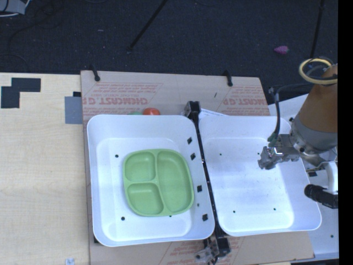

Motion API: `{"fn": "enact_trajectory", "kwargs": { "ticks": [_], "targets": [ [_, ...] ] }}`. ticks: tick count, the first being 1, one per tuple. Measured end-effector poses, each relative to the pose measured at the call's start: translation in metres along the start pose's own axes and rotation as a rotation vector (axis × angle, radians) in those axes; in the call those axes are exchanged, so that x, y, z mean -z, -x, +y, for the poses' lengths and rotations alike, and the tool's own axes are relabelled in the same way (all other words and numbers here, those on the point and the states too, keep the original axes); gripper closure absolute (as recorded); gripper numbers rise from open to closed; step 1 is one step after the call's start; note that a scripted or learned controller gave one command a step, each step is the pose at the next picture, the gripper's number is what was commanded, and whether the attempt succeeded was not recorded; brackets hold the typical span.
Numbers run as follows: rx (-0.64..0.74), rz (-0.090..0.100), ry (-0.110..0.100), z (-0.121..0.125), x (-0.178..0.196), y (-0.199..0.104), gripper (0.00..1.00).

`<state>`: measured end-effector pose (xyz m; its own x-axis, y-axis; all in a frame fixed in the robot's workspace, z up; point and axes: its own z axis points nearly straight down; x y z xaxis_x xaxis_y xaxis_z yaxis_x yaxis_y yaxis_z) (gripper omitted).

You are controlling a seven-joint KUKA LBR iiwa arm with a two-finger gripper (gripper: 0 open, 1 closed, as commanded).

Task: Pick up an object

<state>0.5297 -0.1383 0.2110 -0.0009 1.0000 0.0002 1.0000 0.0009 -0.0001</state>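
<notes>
My gripper (pixel 268 158) hangs over the right bin (pixel 253 225), near its right wall; whether it is apart or together, I cannot tell. Green tray (pixel 158 182) lies in left bin (pixel 105 137), well apart. Nothing picked yet, I judge; reach and grasp remain.

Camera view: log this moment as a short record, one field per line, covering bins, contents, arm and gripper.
left bin: shallow, white; holds a green divided plate
green divided plate: three compartments, lying flat near the bin's middle
right bin: shallow, white; gripper over its right part
arm: reaches in from the right, orange band above the wrist
gripper: over the right bin, nothing seen in it
orange object: behind the left bin's far rim, on the cardboard
bench surface: light wood, left of the bins
</notes>
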Motion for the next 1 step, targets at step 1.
{"fn": "enact_trajectory", "kwargs": {
  "ticks": [1],
  "targets": [
    [0.004,0.003,-0.003,0.0095,-0.0064,-0.0582,1.0]
  ]
}}
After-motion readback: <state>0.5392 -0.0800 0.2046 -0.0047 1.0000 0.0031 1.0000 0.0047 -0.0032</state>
